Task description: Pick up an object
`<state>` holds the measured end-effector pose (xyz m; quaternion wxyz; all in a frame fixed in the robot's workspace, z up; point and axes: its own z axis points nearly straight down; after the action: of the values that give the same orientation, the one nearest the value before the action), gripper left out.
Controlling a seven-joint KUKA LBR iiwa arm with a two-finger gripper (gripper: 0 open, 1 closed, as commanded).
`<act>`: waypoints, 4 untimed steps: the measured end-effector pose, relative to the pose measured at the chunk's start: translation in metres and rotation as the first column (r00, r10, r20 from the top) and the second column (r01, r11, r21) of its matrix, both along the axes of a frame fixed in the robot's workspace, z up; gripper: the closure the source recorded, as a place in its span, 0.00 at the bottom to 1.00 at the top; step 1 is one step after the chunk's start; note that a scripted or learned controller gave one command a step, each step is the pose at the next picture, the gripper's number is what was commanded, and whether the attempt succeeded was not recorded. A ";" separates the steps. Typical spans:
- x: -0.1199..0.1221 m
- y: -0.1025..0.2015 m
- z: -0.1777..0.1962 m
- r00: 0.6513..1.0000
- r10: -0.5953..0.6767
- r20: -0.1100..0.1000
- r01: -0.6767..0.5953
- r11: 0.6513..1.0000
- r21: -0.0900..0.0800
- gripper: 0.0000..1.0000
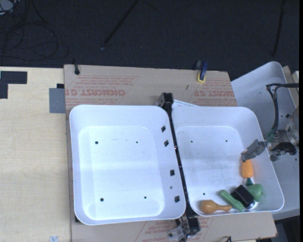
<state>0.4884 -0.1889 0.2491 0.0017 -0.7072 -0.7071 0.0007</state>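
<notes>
Several small objects lie in the right bin (pixel 217 120), in its near right corner: an orange piece (pixel 247 169), a green object (pixel 255 190), a black block (pixel 242 195), a green stick (pixel 231 199) and a yellow-orange gourd shape (pixel 214 206). My gripper (pixel 266 151) hangs over that bin's right rim, just above the orange piece. Its two grey fingers (pixel 252 150) are spread apart and open, with nothing between them.
The left bin (pixel 81 120) stands beside the right one, with a black divider strip (pixel 172 155) between them. Both rest on a cardboard sheet (pixel 116 84). A blue and yellow clamp (pixel 201 72) grips the sheet's far edge. The arm's grey body (pixel 265 84) fills the right side.
</notes>
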 end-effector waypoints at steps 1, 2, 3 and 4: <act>0.081 0.013 0.016 1.000 0.005 0.007 -0.005 1.000 -0.003 0.00; 0.158 0.066 -0.059 1.000 0.008 0.000 -0.008 1.000 0.001 0.00; 0.156 0.062 -0.044 1.000 0.004 0.000 -0.004 1.000 -0.002 1.00; 0.157 0.058 0.091 1.000 0.002 0.017 -0.002 1.000 -0.005 1.00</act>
<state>0.6455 -0.1313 0.3397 -0.0063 -0.7064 -0.7078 -0.0037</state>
